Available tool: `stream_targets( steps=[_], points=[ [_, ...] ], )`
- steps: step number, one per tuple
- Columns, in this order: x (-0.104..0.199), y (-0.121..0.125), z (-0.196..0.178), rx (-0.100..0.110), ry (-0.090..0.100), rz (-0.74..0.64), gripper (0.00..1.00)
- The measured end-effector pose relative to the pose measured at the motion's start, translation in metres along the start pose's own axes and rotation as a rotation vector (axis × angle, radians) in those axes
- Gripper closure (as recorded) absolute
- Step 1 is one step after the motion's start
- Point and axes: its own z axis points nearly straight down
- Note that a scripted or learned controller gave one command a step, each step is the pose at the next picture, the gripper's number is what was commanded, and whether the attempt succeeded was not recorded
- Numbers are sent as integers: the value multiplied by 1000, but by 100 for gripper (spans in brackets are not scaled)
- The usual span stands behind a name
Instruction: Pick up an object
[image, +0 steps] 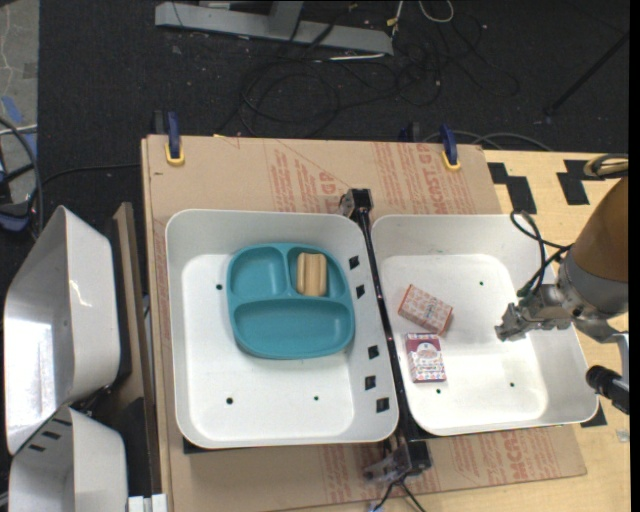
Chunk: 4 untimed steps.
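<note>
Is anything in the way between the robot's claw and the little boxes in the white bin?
Nothing visible. The gripper sits at the right side of the right white bin. Bare bin floor lies between it and the small pink box and the pink-and-white card pack.

The tool (510, 325) hangs over the right bin (470, 285), a shallow white tray whose floor lies directly beneath it. To the tool's left, touching that tray edge to edge, sits the left bin (200, 330), with a black strip (367, 290) running down the seam between them. Both rest on a brown cardboard surface (300, 170). Beyond the tool, at the surface's far edge, are two blue-and-yellow clamps (174, 140) (449, 148). Farther back, black cables (300, 80) trail over the dark floor (100, 70) near a grey metal bar (270, 25). Far to the tool's left stand white tubs (60, 310).
</note>
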Motion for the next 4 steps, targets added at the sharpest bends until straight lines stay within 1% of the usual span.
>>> stream_targets(
  steps=[1, 2, 3, 4],
  points=[
    [0, 6, -62, -3, -1, -3, 100],
    [2, 17, -118, -3, -1, -4, 100],
    [48, 37, -106, 2, 1, -5, 100],
    [101, 45, -110, 2, 1, -6, 100]
  ],
)
